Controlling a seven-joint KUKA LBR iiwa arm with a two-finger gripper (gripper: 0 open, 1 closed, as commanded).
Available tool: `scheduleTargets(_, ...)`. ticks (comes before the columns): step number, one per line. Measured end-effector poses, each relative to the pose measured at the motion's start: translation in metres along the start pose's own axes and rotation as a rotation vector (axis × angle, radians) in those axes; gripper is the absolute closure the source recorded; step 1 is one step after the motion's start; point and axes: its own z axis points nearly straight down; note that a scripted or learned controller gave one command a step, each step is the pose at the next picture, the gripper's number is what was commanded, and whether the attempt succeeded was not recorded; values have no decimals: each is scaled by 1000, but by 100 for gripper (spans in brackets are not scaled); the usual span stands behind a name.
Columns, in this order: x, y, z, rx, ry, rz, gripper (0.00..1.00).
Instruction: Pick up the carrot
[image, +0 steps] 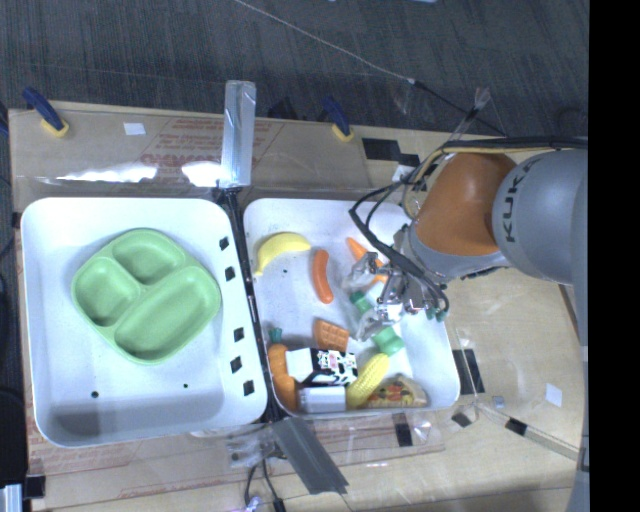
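Here the tool (385, 298) of the grey arm with the orange band (462, 215) hangs low inside the right-hand shallow white bin (300, 212), toward that bin's right side. Its metal parts blur into the clutter below, so I cannot tell how it stands or whether anything is caught in it. Black cables (375, 200) loop from the wrist over the bin's upper right corner.

Just to the tool's left lies the slim orange carrot (321, 275), stretched along the bin floor, close to the tool but apart from it as far as the view shows. A second, shorter orange piece (358, 249) sits just above the tool, partly hidden by it. A small green block (388, 343) lies directly beneath the tool.

Further left, near the bin's upper left corner, rests a yellow banana (281, 247). Toward the bin's near edge sit a ridged orange-brown waffle-like piece (330, 333), a yellow corn cob (368, 375), a black-and-white patterned box (325, 366) and a round orange item (280, 372) against the left wall.

The left-hand shallow white bin (60, 400) carries a pale green divided plate (146, 293) with three compartments. Both bins sit on the wooden tabletop (520, 330), with blue clamps (45, 110) at its far edge.
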Motion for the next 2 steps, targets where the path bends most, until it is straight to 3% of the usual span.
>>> scheduleTargets(1,-3,2,-13,1,-6,-8,100)
scheduleTargets(2,-3,2,-13,1,-6,-9,0)
